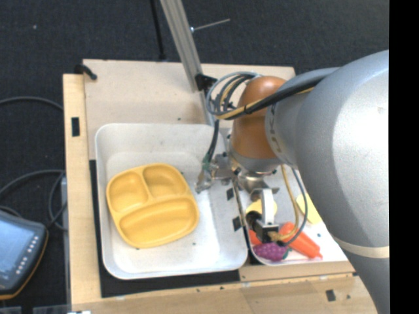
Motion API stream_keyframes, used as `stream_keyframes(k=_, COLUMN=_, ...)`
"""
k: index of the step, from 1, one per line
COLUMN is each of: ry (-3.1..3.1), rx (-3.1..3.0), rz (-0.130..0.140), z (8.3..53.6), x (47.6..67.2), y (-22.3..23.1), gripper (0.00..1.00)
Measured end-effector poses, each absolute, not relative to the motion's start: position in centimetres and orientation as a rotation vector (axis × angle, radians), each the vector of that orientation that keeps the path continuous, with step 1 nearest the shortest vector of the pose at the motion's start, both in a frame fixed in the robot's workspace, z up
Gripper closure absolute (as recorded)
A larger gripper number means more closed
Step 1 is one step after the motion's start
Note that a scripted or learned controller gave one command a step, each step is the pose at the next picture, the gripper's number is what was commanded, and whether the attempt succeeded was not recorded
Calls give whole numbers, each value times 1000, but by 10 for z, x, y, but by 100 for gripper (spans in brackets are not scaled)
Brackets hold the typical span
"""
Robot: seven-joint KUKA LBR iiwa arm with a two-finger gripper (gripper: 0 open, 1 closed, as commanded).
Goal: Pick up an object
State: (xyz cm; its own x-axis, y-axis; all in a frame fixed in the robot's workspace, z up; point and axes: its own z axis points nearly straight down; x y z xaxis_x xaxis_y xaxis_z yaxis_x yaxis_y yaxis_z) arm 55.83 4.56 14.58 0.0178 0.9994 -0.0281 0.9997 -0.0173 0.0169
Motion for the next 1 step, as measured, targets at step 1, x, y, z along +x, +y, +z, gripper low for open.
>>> stream_keyframes(k=1, ry=2222, rx=2221, rz=4, z=144, x=556, y=66, gripper=0)
